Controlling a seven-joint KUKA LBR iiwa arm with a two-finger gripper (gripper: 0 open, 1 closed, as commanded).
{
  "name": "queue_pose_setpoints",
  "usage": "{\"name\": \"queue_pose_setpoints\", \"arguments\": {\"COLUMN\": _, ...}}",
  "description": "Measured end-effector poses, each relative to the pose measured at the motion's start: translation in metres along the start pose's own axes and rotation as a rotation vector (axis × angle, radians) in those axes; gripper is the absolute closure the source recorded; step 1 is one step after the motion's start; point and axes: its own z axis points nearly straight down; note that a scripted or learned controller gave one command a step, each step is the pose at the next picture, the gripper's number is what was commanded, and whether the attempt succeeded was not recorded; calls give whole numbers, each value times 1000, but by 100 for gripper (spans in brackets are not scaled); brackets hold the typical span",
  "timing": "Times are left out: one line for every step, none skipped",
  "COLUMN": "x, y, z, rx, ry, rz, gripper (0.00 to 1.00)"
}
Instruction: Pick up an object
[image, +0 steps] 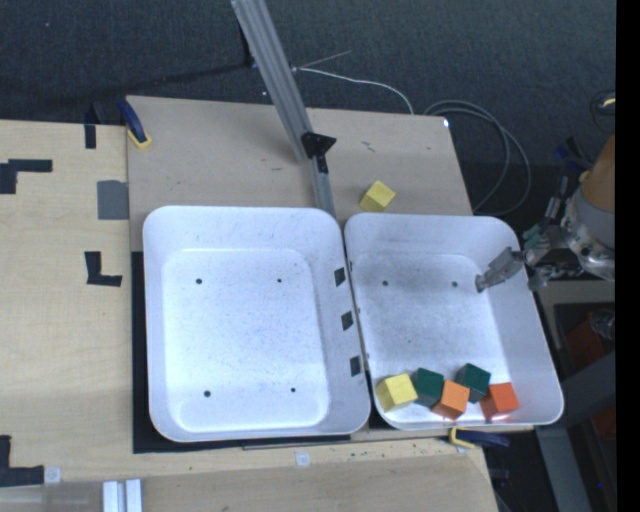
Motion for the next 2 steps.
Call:
{"name": "queue_pose_setpoints", "arguments": {"x": -4, "y": 25, "z": -12, "rx": -3, "ry": -1, "rz": -1, "gripper": 0}}
{"name": "queue_pose_setpoints", "arguments": {"x": -3, "y": 89, "z": -22, "rx": -5, "ry": -2, "rz": -3, "gripper": 0}}
